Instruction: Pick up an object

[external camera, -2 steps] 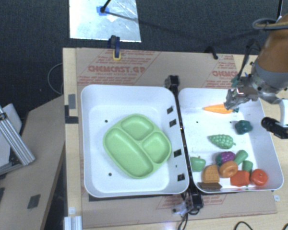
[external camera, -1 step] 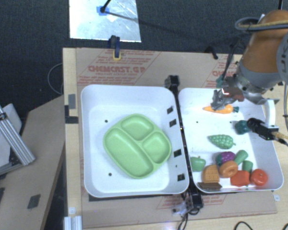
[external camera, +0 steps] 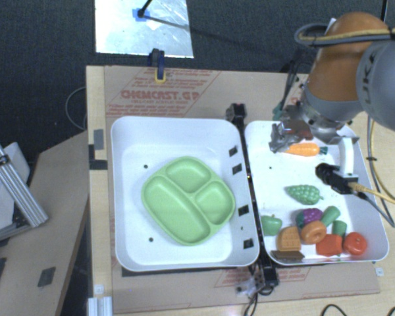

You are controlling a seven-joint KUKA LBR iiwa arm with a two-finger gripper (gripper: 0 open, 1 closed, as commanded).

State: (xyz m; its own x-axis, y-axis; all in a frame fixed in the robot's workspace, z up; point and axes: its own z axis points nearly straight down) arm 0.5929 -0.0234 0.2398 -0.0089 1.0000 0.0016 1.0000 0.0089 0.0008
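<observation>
Up top, gripper (external camera: 286, 137) low beside the orange carrot (external camera: 303, 150), finger spread impossible to tell.

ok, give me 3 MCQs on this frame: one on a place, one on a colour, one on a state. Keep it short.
1. Where does the green tray lie?
A. left bin
B. right bin
C. on the bench outside both bins

2. What colour is the toy right under the hand?
A. purple
B. orange
C. blue

3. How does the tray lie?
A. flat, hollows up
B. flipped over
C. propped on the bin wall

Key:
1 A: the tray sits in the middle of the left bin, while the toys crowd the right bin.
2 B: the carrot beside the hand is orange with a green tip.
3 A: its three hollows face the camera and its rim lies level on the bin floor.
</observation>
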